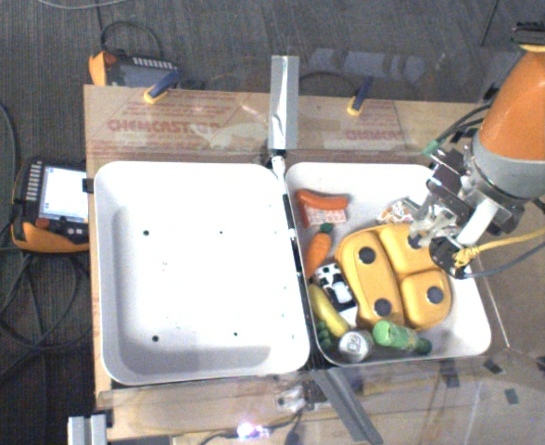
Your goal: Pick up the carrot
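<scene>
Dark grey carpet with loose cables surrounds a brown bench (208,123) on which two shallow white bins sit side by side. Taking the right bin (481,327) as the landmark: the carrot (319,247) lies inside it near its left wall, slanted, just below a red-and-white packet (323,208) and just above a black-and-white patterned item (329,277). A large yellow toy with dark spots (395,275) fills the bin's middle, a banana (327,313) lies along its lower left wall, and a metal can (354,344) and a green item (400,337) rest at its lower edge. The left bin (115,248) adjoins it on the side nearest the carrot.

The pincer (437,227) hangs over the bin's right part, above the top edge of the yellow toy and well apart from the carrot; whether it is released or clenched I cannot tell, and nothing can be seen held in it.

The likely trouble is crowding. The carrot is hemmed in by the wall, packet and patterned item, so a descent could land on a neighbour or clip the rim. Crossing low might also catch the yellow toy. The carrot's tapered, smooth body may slip from a poorly centred grip.

Faint red lettering marks the bench beyond the bins; it is too washed out to read with confidence. The packet's print is illegible.
</scene>
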`<state>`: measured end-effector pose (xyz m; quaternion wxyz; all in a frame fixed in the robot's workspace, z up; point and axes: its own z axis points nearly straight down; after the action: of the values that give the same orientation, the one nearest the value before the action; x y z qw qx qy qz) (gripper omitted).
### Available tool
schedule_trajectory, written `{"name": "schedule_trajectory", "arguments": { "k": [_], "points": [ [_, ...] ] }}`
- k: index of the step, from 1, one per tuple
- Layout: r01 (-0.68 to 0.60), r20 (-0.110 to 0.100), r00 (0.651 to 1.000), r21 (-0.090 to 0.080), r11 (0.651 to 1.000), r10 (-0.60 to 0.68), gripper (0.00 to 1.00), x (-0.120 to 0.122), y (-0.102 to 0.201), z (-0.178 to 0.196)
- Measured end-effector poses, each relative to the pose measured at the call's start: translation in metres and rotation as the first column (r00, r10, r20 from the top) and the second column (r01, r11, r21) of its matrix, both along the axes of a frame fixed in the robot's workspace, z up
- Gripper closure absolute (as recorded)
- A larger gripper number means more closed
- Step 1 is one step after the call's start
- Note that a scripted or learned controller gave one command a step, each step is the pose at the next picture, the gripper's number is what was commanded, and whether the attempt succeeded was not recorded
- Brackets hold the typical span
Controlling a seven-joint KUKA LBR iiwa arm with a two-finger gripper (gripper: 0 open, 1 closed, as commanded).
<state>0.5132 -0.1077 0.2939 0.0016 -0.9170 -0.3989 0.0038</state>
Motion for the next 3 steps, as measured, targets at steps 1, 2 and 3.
{"name": "schedule_trajectory", "arguments": {
  "k": [1, 2, 3],
  "points": [
    [0.102, -0.001, 0.995, -0.002, 0.995, -0.102, 1.00, 0.032, 0.012, -0.004],
    [0.274, -0.001, 0.962, -0.003, 0.962, -0.274, 1.00, 0.000, 0.032, -0.006],
    [0.311, 0.002, 0.950, -0.005, 0.950, -0.311, 1.00, -0.017, 0.026, 0.022]
  ]
}}
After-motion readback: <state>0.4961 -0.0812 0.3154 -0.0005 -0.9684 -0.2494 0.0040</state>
